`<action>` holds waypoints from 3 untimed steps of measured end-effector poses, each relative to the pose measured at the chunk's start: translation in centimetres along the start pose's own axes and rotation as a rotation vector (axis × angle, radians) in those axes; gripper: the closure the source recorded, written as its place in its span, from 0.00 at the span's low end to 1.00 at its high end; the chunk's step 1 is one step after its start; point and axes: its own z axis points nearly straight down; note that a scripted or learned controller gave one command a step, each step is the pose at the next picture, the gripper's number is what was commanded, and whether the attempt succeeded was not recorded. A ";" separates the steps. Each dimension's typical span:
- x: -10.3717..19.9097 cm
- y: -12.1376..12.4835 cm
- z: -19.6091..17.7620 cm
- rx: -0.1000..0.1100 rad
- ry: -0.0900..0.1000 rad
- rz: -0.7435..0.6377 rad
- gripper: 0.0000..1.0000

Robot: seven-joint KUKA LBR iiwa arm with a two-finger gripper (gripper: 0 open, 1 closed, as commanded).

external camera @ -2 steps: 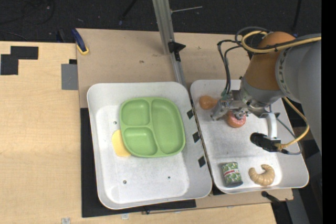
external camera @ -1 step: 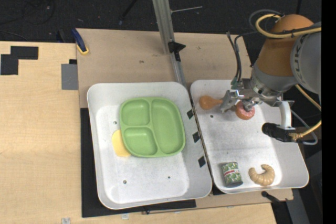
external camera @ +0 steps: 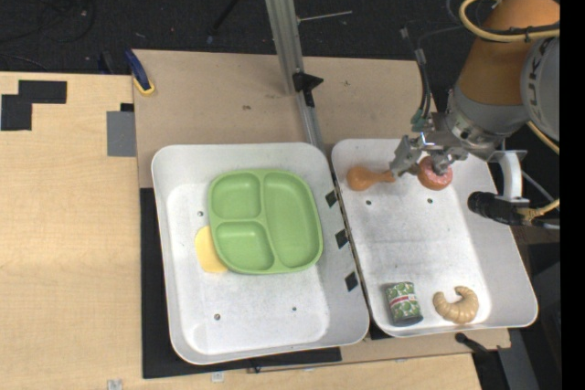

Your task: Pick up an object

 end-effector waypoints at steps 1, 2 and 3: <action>-0.1 -0.1 -4.2 0.001 0.000 0.001 1.00; 5.7 -0.9 -4.0 0.007 0.003 -0.003 1.00; 10.8 -2.6 -4.2 0.008 0.003 -0.003 1.00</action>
